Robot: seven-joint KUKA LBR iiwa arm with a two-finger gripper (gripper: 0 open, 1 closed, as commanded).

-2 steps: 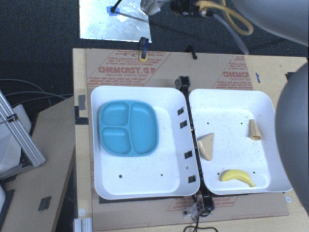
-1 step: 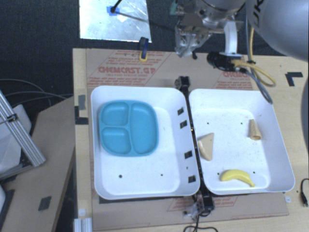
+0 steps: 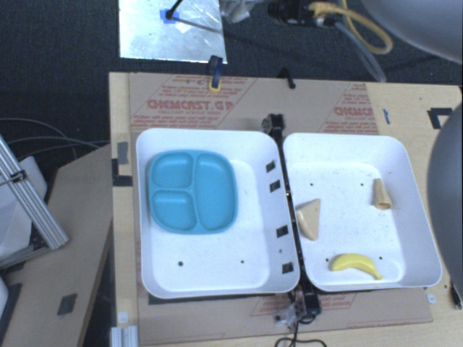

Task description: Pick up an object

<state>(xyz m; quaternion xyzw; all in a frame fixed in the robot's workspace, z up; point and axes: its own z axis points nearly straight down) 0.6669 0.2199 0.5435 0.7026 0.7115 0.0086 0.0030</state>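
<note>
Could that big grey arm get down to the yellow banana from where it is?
Probably yes. The banana lies uncovered near the front of the right bin, apart from the other pieces, with nothing over it.

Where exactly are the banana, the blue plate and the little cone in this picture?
banana (image 3: pixel 355 264): camera view, middle of its yellow curve, right bin.
blue plate (image 3: pixel 193 191): camera view, central ridge where its compartments meet, left bin.
cone (image 3: pixel 380 194): camera view, middle of its tan body, right bin.
</note>
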